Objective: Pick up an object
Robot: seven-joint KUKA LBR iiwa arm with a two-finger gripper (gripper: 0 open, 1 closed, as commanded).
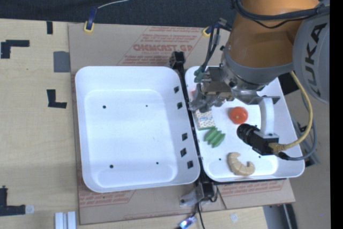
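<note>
Our end effector [206, 97] sits low over the left part of the right bin [290, 173], close to the wall it shares with the left bin [128, 131]. We cannot tell from this slanted view whether it is open or closed, or whether it grips anything. Just below it in the view we see a small patterned packet [204, 119] lying flat on the bin floor, its top edge at the end effector. A green piece [215, 137] lies just beside the packet, toward the near edge. A red ball [238, 114] rests to the right of the packet, apart from it. A tan curved piece [240, 164] lies near the front rim. Both bins stand on the bench [155, 45].
</note>
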